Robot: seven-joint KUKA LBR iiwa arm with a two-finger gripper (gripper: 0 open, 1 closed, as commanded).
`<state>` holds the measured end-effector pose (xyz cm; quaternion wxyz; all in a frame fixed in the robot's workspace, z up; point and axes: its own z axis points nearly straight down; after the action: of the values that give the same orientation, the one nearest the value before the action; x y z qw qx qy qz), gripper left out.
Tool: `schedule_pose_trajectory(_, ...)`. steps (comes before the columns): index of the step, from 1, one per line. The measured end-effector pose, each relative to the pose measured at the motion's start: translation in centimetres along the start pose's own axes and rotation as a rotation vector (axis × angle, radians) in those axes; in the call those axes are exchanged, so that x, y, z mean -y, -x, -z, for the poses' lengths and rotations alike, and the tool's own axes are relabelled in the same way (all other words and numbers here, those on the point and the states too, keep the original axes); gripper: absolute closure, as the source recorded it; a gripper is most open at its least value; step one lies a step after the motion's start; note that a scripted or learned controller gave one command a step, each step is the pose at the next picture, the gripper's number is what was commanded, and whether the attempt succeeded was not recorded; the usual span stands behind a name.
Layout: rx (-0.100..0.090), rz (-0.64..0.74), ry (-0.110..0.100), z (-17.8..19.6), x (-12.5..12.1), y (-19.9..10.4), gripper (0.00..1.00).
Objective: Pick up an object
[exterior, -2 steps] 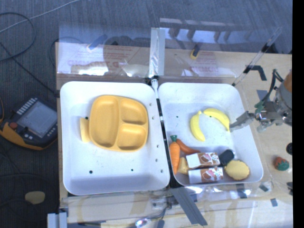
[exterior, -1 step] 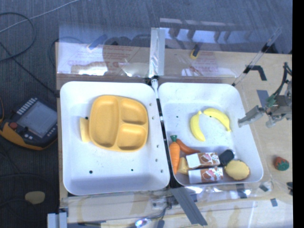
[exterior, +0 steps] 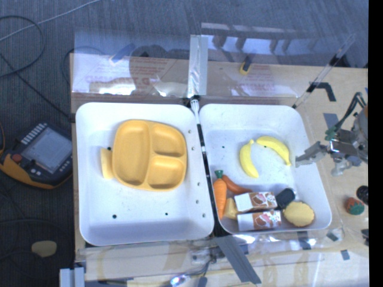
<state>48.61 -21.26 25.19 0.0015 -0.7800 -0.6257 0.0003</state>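
Note:
The right bin [exterior: 299, 121] holds two yellow bananas [exterior: 263, 153] in its middle. Along its front wall lie an orange carrot [exterior: 220, 195], two small brown-and-white cartons [exterior: 258, 210], a black object [exterior: 285, 195] and a yellow lemon [exterior: 298, 214]. My gripper [exterior: 333, 150] hangs at the right rim of this bin, to the right of the bananas and above bench level. Nothing shows in its grasp.
The left bin [exterior: 96, 220] carries a yellow divided plate [exterior: 148, 154]. A clear plastic barrier [exterior: 197, 64] stands behind both bins. A teach pendant [exterior: 39, 154] lies on the floor at left. Small red and green items [exterior: 354, 205] sit on the bench at far right.

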Motion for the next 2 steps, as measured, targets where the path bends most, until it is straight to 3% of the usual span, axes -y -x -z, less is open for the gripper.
schedule_pose_trajectory(1, 0.001, 0.307, 0.000, -12.60, -7.82, -2.60, 0.00)
schedule_pose_trajectory(2, 0.001, 0.307, 0.000, -12.60, -7.82, -2.61, 0.00)
